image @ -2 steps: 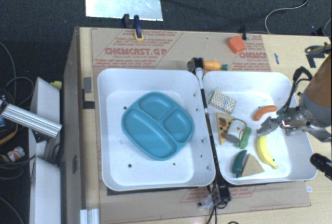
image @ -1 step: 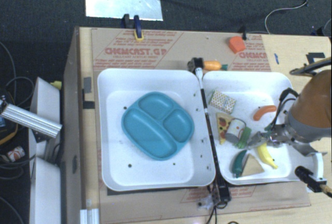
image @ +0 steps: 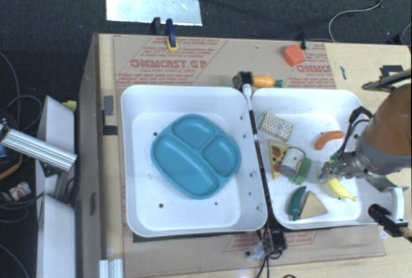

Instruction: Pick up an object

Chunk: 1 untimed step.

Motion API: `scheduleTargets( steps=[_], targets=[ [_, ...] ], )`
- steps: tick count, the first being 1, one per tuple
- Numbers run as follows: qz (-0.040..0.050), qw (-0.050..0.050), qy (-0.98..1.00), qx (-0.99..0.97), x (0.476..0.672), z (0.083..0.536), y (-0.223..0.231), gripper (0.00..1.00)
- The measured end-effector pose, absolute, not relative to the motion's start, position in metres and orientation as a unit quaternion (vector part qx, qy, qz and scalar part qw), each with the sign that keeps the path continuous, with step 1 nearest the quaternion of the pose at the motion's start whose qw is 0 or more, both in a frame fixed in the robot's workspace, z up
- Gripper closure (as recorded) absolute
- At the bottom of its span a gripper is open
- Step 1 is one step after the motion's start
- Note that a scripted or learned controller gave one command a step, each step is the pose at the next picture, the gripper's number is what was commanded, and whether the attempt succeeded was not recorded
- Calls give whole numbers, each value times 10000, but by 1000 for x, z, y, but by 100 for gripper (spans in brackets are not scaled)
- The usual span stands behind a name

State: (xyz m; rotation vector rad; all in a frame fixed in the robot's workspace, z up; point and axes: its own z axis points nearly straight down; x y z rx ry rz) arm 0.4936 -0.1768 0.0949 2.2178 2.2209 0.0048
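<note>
The tool [image: 329, 171] hangs low over the right bin [image: 351, 103], at the end of the arm [image: 389, 135] that reaches in from the right. How far it is spread cannot be told at this slant, and nothing can be seen gripped in it.

The nearest candidate is the yellow banana [image: 340, 189], just below the tool and possibly touching it. An orange sausage-shaped piece [image: 329, 138] lies a little above the tool. To its left sit a green piece [image: 302, 170] and a pizza slice [image: 277, 156], and below-left a dark teal piece [image: 297, 202] resting against a tan wedge [image: 314, 207].

A good pick would likely centre the tool over the banana's middle, straddle its narrow width and descend straight. Closing near its curved tip risks squirting it aside.
</note>
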Motion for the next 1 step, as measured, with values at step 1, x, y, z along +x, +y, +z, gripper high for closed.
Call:
scheduleTargets(
  steps=[1],
  targets=[
    [14,19,7082,7060,488,230,-122,100]
  ],
)
